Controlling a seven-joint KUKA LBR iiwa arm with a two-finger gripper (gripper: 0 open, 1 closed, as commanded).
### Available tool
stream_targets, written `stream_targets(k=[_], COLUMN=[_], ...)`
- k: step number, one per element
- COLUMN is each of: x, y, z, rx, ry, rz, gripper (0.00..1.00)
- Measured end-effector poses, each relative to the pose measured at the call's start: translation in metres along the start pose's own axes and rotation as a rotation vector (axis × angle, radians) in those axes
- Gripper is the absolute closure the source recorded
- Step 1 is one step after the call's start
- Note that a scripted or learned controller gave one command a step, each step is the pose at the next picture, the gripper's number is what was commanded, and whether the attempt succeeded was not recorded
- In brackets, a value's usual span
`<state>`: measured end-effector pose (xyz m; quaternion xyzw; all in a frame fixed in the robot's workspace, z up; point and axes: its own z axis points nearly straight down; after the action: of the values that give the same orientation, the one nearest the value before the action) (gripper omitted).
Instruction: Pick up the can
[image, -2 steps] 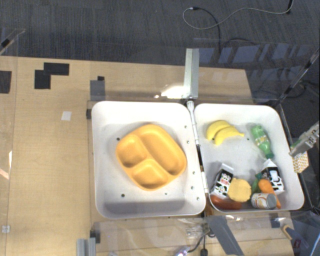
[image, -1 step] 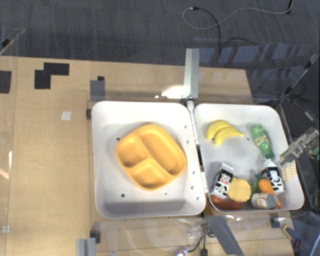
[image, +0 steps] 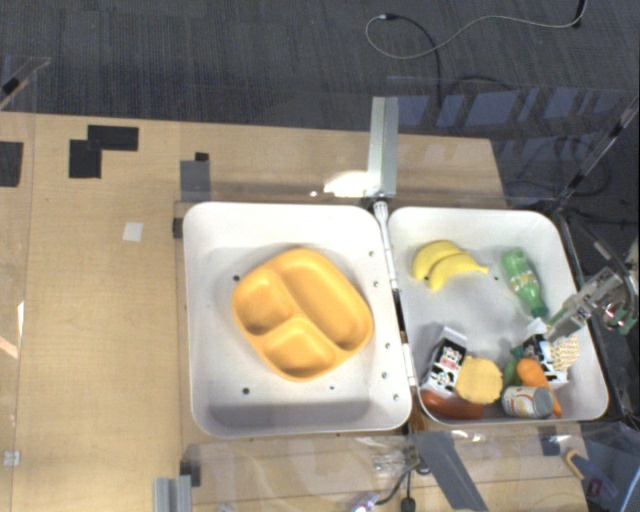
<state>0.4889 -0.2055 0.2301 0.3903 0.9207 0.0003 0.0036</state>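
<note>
We see open floor in the right bin (image: 480, 222) across its middle and far left corner, between the bananas (image: 447, 264) and the near clutter. The can (image: 527, 401) lies hemmed in at the near right corner: an orange ball (image: 531, 372) and a small carton (image: 553, 352) crowd its far side, a yellow disc (image: 479, 380) and a printed box (image: 446, 362) stand to its left, and the bin wall is just beside it. The green bottle (image: 522, 280) lies along the right wall.
</note>
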Motion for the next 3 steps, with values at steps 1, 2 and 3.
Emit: stream_targets(k=[1,2,3], x=[0.0,-0.001,0.0], y=[0.0,0.0,0.0], z=[0.02,-0.012,0.008], rx=[0.0,-0.001,0.0], ry=[0.001,-0.003,0.0], rz=[-0.075,-0.112,-0.169], gripper=[1.0,1.0,1.0])
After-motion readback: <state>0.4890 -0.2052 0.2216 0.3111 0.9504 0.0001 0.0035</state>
